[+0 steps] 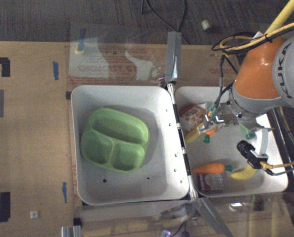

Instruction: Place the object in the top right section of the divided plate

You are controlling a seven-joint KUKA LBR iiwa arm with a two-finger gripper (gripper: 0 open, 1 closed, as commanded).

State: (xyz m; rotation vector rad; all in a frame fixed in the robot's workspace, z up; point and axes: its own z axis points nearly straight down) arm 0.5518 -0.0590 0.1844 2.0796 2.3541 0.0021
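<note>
Hovering pincer (212, 124) over right bin (275, 181), orange object (210, 131) just beneath, touching unclear

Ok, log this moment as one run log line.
stage: picking | end effector: over right bin, at items near left wall | green divided plate: in left bin | carrot: right bin

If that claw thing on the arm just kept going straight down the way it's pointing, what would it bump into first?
Most likely the small pile at the right bin's left side: the gripper hangs over a yellow-orange item beside a packet. Depth is hard to judge from above, so which one it meets first is uncertain.
</note>
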